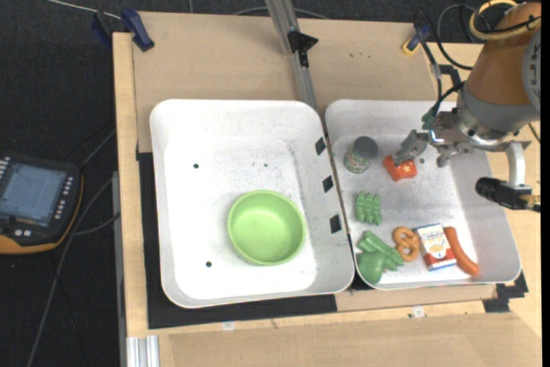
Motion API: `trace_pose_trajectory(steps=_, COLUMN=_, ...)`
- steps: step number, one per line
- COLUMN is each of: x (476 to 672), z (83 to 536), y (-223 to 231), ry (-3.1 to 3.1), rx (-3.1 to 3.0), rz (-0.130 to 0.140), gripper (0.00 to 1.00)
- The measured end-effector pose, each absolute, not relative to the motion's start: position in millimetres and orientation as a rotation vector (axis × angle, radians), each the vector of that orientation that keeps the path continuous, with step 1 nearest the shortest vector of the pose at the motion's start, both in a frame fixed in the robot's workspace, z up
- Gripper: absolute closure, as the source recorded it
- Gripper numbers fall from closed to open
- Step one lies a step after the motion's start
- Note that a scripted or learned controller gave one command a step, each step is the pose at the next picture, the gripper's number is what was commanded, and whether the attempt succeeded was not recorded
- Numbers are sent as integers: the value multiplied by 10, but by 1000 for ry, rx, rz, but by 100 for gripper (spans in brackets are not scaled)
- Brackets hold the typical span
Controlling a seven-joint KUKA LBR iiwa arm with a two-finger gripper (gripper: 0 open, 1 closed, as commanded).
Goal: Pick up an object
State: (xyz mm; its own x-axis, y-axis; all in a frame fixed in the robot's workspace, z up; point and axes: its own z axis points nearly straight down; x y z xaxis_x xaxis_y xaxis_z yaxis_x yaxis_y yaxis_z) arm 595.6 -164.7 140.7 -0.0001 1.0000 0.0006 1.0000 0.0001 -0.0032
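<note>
My gripper (430, 152) hangs over the upper part of the right bin (490, 223), open, with nothing between its fingers. Its left finger (412, 147) sits just above a small red block (400, 168), which lies on the bin floor. A grey can (361, 154) stands left of the block. Lower in the same bin lie a green ridged piece (369, 207), a green leafy toy (375, 258), a pretzel (405, 242), a small white and red box (436, 247) and an orange sausage shape (461, 253).
The left bin (185, 185) holds a green bowl (266, 227). A metal pole (279, 0) rises from the back of the bench between the bins. A pendant (34, 200) lies off the bench at the left. Cables hang by the arm at the right.
</note>
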Motion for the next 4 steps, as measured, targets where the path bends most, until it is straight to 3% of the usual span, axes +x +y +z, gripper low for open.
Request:
trace_pose_trajectory(steps=1, x=5948, z=934, y=-1643, ry=-2220, rx=-2219, rz=3, gripper=0)
trace_pose_trajectory(steps=2, x=5963, z=1065, y=-1645, ry=-2223, rx=-2222, rz=-2, gripper=100)
trace_pose_trajectory(steps=4, x=6048, z=2103, y=-1670, ry=-2225, rx=-2223, rz=-4, gripper=100)
